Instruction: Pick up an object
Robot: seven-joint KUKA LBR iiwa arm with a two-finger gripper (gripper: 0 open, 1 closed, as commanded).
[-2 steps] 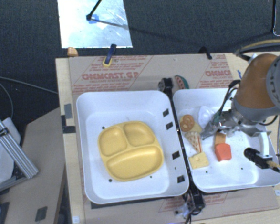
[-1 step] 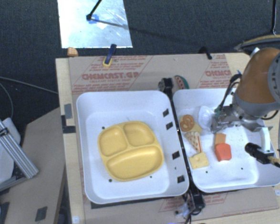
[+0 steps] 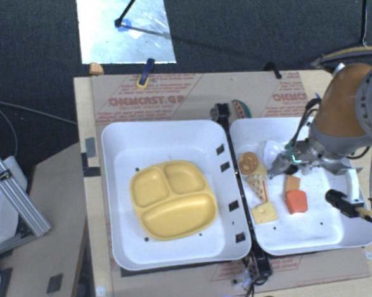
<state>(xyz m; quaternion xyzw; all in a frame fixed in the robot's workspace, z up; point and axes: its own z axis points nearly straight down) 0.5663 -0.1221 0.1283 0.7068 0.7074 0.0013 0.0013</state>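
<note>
Over the left half of the right bin (image 3: pixel 319 234), the hand (image 3: pixel 281 166) is seen low above the bin floor, carried by the grey arm (image 3: pixel 352 111) reaching in from the right edge. Whether the hand is apart or together cannot be told. Just beside the hand, toward the bin's far edge, a pale crumpled item (image 3: pixel 272 149) is seen. Along the left wall of that bin a round brown pretzel-like piece (image 3: pixel 248 162) is laid, with a pale cheese wedge (image 3: pixel 257 185) touching it on the near side and a flat yellow square (image 3: pixel 264 213) just beside the wedge, nearer the near edge. Near the middle of the bin an orange-red block (image 3: pixel 296 202) is laid, and a smaller tan-orange block (image 3: pixel 292 183) is set against its far side, just beside the hand. None of these pieces can be seen touched by the hand for certain. The left bin (image 3: pixel 119 149) is taken up in its middle by a yellow divided plate (image 3: pixel 174 199), lying flat with three compartments. Both bins are set side by side on a brown cardboard sheet (image 3: pixel 169 95). At the far edge, where the two bins meet, a green-and-red slice-shaped item (image 3: pixel 241 109) is seen outside the bins. On the cardboard's far edge a blue-and-yellow item (image 3: pixel 146 73) is laid, and a small tan block (image 3: pixel 95 68) is seen at its far left corner.
</note>
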